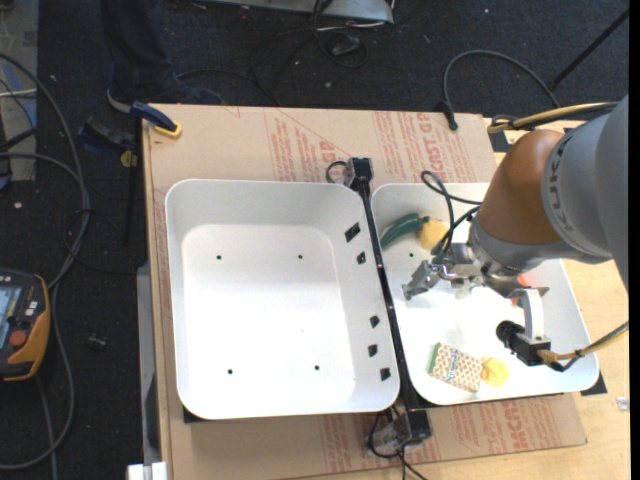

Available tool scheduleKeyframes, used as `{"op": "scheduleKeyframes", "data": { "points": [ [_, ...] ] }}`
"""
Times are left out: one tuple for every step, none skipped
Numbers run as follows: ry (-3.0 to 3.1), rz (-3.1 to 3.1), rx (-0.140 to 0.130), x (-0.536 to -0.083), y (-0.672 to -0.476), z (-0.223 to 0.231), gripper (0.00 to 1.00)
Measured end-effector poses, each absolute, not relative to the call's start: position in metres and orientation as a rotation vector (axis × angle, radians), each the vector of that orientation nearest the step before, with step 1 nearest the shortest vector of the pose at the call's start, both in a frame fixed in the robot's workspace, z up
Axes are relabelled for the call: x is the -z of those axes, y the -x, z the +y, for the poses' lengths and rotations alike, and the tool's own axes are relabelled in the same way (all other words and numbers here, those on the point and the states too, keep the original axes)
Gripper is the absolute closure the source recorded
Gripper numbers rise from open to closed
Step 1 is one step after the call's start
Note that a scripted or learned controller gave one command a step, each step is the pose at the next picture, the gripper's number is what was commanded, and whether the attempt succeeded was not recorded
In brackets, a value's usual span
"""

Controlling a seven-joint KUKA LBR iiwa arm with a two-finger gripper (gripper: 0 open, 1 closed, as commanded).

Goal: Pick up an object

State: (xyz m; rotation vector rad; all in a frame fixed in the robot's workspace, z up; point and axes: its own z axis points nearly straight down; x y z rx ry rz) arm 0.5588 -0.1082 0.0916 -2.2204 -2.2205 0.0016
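Gripper [420,285], fingers spread and holding nothing, hangs over bare right-bin floor [455,313].

The scene is seen by one fixed camera, placed high above the brown cardboard-covered bench [300,138] and tilted down at a slant. Both shallow white plastic bins, the left one [200,298] and the right one [570,298], are framed whole at a moderate distance. The dark floor with black cables [60,218] is included at the top and left. The grey arm with an orange band [545,203] is seen entering from the right.
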Motion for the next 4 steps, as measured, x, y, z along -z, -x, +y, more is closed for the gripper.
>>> {"op": "scheduleKeyframes", "data": {
  "points": [
    [2.222,-2.221,0.000,-0.103,-0.559,-0.108,1.00],
    [2.225,-2.223,0.004,-0.156,-0.555,-0.117,1.00],
    [2.224,-2.224,0.004,-0.210,-0.547,-0.122,1.00],
    [2.224,-2.224,0.004,-0.271,-0.546,-0.126,1.00]
  ]
}}
